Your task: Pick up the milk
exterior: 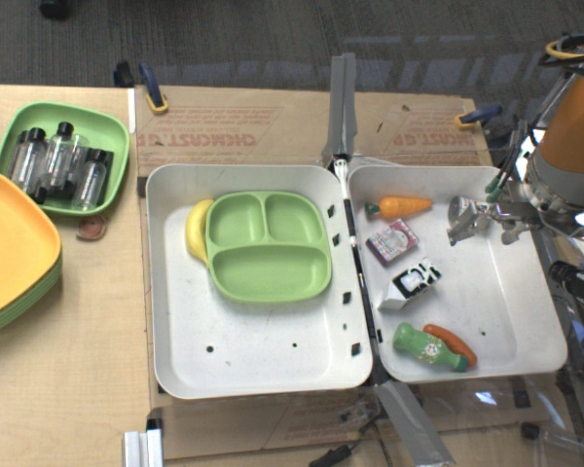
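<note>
Cardboard-topped table (273,129) carries two shallow white plastic bins; left bin (175,261) holds a green divided plate (268,246), right bin (526,329) an orange toy carrot (404,205), a purple packet (391,241), a green bottle-shaped toy (430,348) and the small black-and-white milk carton (414,282); carton lies tipped on its side near the bin's middle, long axis slanting from lower left to upper right, apparently untouched; metal claw (464,220) hovers above the upper part of the bin, apart from the carton, holding nothing; its opening cannot be told; reach, descent and grasp all remain.
</note>
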Robot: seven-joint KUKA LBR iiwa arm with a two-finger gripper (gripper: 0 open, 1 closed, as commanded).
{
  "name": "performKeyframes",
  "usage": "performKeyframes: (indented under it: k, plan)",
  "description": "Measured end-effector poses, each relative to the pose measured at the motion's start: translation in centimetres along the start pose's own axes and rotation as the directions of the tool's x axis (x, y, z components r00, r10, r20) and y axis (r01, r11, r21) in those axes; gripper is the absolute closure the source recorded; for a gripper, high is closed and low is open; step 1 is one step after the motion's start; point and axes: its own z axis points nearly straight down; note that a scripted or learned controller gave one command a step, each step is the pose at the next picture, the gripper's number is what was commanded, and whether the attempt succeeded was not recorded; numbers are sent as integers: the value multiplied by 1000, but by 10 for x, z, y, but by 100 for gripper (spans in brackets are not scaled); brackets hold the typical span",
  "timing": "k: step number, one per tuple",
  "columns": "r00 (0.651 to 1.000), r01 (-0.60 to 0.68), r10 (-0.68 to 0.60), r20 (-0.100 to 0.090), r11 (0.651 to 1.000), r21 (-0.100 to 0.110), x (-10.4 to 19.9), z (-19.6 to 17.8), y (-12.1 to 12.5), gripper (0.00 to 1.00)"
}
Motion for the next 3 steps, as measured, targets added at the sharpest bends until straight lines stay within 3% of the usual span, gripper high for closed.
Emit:
performKeyframes:
  k: [1, 2, 3]
  plan:
    - [972, 234, -234, 14, 972, -27, -31, 74, 70, 0]
    - [970, 245, -245, 4, 970, -7, -44, 102, 84, 0]
    - [966, 259, -259, 2, 966, -5, 12, 103, 101, 0]
